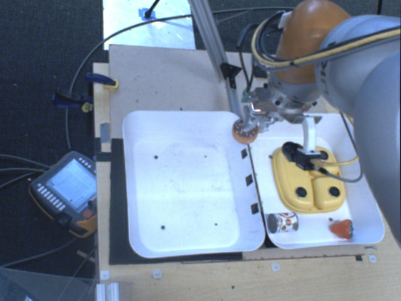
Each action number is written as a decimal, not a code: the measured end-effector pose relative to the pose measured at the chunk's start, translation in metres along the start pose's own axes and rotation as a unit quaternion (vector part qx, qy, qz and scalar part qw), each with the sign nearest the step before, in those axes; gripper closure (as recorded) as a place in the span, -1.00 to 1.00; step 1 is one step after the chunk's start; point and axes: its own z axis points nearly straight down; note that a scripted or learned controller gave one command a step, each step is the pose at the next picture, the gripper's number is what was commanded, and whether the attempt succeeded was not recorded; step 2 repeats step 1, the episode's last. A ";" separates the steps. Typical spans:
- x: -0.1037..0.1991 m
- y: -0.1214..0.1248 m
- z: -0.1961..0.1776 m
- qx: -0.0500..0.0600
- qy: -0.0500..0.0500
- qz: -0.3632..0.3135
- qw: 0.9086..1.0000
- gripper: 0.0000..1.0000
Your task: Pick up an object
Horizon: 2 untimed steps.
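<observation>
Camera view: hand (250,125) at far edge of surface, over seam between white bins (188,187), small round brown object (244,133) at its tip; grip state cannot tell. Step: grasp attempt. Next: straight lift, confirm object rises with it

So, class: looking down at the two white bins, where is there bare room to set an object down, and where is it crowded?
Bare room: the floor of the left bin, bordered by its rim and the divider beside the right bin. Crowded: the right bin, with the yellow object at its middle, the small can and red object along the near edge, and the gripper with a round brown thing at the far left corner.
</observation>
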 end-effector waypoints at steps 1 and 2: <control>0.047 0.011 -0.004 0.001 0.000 0.001 1.000 1.00; 0.047 0.011 -0.004 0.001 0.000 0.001 1.000 1.00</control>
